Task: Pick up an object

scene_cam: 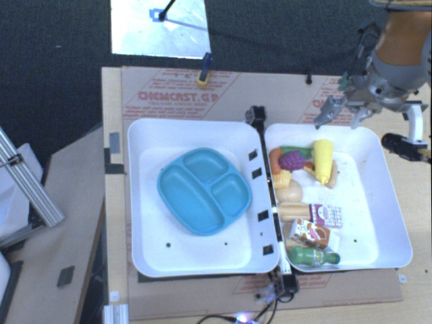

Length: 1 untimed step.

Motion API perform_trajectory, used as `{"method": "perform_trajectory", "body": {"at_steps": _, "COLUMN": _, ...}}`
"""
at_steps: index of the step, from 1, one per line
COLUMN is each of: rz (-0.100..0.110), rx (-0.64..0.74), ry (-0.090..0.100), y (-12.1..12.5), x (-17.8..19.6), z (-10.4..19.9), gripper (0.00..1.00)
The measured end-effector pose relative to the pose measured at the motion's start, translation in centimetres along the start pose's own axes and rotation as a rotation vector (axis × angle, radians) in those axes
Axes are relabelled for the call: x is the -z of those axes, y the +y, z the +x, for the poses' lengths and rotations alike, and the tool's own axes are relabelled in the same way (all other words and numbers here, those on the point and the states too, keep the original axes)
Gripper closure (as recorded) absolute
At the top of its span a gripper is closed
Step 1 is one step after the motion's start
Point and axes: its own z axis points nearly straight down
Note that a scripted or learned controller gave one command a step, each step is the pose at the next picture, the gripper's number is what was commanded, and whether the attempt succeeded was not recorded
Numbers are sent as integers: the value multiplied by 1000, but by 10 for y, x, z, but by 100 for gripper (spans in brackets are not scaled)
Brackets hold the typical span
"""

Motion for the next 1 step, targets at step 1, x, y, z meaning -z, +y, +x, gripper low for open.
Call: {"method": "perform_trajectory", "body": {"at_steps": 1, "rz": -7, "rx": 1, "ry": -1, "y": 1, "x": 4, "z": 0, "gripper": 0}}
